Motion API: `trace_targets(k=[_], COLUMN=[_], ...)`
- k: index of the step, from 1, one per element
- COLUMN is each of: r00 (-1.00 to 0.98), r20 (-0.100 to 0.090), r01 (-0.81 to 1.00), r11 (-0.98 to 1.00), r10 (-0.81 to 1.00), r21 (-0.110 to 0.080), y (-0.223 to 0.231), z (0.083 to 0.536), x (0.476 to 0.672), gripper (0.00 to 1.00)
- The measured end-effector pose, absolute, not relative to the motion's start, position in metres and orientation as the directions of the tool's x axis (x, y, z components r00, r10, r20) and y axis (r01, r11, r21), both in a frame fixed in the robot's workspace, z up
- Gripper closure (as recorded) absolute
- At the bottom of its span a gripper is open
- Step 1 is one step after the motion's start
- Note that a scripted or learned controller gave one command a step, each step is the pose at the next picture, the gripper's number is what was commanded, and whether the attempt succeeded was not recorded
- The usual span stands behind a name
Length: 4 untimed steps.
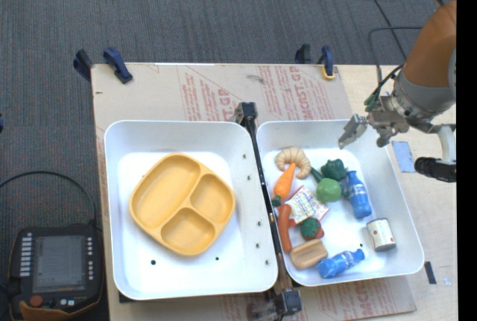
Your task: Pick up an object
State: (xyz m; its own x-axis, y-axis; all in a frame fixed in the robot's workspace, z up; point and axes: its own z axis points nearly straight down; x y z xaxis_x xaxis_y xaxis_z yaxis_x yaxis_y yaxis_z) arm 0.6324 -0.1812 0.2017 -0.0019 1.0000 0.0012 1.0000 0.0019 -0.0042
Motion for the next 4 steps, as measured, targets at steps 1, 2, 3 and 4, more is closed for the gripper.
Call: trace_targets(k=[1,2,3,4], r00=[-0.003,-0.006,-0.006,-0.003], r20=[0.001,0.001,0.001,0.001], r01=[1.0,1.0,1.0,1.0], r11=[0.003,0.006,0.006,0.003], r10=[1.0,1.0,1.0,1.0], r21=[-0.003,-0.006,-0.006,-0.005], y=[-0.166,-0.166,-0.165,-0.11], z=[0.085,0.093,0.093,0.086], x=[0.643,0.644,0.644,0.622], gripper=[0.0,1.0,0.0,0.0])
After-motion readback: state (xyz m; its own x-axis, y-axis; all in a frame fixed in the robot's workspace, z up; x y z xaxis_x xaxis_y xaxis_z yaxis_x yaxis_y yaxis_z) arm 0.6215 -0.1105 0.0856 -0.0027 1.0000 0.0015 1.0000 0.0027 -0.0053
